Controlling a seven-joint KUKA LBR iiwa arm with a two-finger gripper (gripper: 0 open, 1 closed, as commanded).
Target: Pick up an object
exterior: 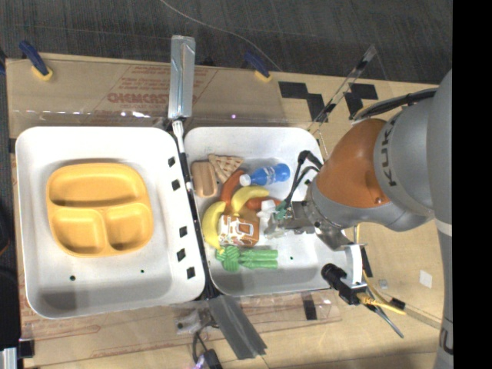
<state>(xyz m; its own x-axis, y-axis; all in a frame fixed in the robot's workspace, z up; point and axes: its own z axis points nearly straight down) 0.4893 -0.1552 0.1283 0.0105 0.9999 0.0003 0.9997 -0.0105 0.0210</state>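
In the right-hand bin (300,141), the gripper (278,215) reaches in from the right, low over a heap of toy food, with the grey arm (419,167) and its orange band (354,171) covering much of the bin's right half. Whether the gripper is open, closed or gripping anything cannot be told, since its tip is lost among the clutter. The heap lies along the left and middle of this bin: a yellow banana (250,196) just beside the gripper's tip, a second yellow piece (211,223) curving by the left wall, a small brown-and-white carton (238,231) touching it, and a green leafy toy (246,260) nearest the front wall. Farther back sit a waffle-patterned wedge (225,164), a tan bread-like block (203,179), a reddish sausage-shaped piece (233,187) and a small bottle with a blue body (269,174), lying on its side. In the left-hand bin (31,229), well apart from the gripper, a yellow divided tray (98,207) rests flat with one long compartment at the back and two smaller ones in front. Both bins stand on a cardboard-covered bench (115,83).
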